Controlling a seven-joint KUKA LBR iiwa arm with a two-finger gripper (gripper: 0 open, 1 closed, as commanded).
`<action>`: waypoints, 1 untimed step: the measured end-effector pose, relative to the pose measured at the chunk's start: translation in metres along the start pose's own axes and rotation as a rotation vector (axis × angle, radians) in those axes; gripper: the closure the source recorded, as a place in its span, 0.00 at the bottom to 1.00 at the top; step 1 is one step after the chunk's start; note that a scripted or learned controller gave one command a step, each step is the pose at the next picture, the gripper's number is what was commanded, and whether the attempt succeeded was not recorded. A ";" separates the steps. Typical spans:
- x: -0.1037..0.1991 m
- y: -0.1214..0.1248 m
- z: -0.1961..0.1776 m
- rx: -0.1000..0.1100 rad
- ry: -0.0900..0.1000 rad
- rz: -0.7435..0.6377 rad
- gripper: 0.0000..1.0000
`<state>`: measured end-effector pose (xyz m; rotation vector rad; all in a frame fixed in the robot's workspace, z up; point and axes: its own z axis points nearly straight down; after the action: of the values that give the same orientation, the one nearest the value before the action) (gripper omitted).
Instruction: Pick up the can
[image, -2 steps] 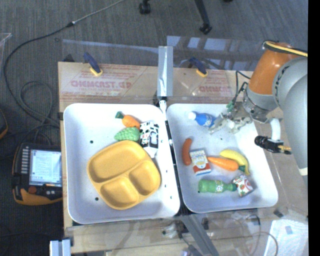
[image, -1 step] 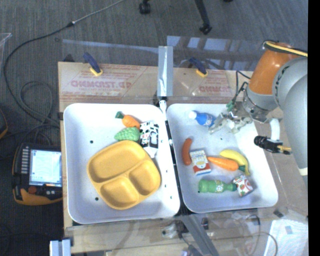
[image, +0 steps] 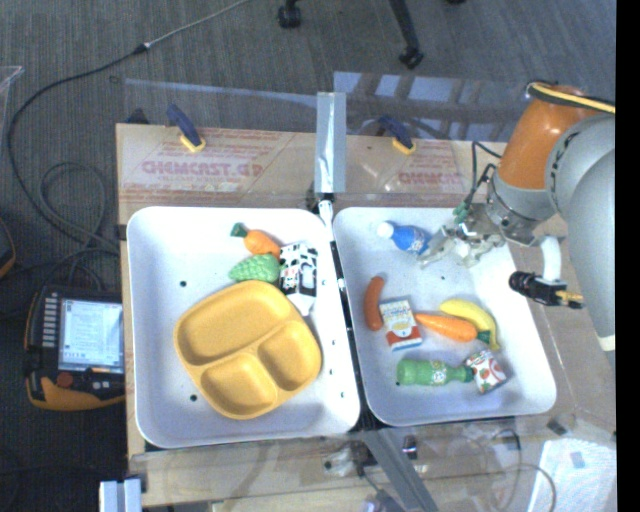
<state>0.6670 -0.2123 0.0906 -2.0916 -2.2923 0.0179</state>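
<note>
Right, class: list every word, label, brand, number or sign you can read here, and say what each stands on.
"CHEMCAST", upside down and blurred, so a likely reading: pink print on the board behind the left bin.
Pink print on the board behind the right bin: too blurred.
Small carton label: too small.
Can label: too small.
Pendant screen: unreadable.

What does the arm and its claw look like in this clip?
The arm is bulky, with smooth light-grey shells and a rounded orange band above the wrist. A dark cable runs along the wrist. The claw is small, metallic grey, and thin-fingered. A white and black fitting juts out below.
</note>
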 end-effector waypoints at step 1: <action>-0.001 0.000 0.000 -0.001 0.000 -0.016 0.00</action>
<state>0.6670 -0.2129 0.0907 -2.0735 -2.3101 0.0163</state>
